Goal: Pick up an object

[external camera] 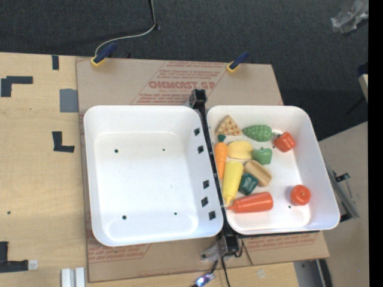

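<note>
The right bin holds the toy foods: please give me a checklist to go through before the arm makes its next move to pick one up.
1. Objects present in the right bin: ok, toy foods lie along its left side and middle.
2. An easy isolated target: ok, the small red tomato lies apart from the others.
3. Second free target: ok, the red pepper has free space to its right, though it lies close to the green vegetable.
4. Crowded items: not ok, the carrot and corn cob lie packed together against the left wall.
5. Drop space in the left bin: ok.
6. Hand state: cannot tell.
</note>
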`<act>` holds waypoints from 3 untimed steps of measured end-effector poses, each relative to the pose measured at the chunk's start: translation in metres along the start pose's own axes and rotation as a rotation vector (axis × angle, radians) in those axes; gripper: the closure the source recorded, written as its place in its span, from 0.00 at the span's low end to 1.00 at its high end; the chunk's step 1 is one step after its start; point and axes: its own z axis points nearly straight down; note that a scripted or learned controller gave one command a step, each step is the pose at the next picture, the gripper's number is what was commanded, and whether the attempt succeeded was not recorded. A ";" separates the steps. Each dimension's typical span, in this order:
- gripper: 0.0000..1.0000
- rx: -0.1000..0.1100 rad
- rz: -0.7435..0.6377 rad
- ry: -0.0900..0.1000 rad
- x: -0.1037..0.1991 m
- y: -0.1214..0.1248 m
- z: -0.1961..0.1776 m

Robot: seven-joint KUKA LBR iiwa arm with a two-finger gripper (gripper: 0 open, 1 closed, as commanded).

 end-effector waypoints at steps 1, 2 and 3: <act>1.00 0.008 0.007 -0.001 -0.066 0.002 0.006; 1.00 0.022 0.004 0.005 -0.062 0.002 0.177; 1.00 -0.002 0.000 -0.001 -0.051 0.004 0.065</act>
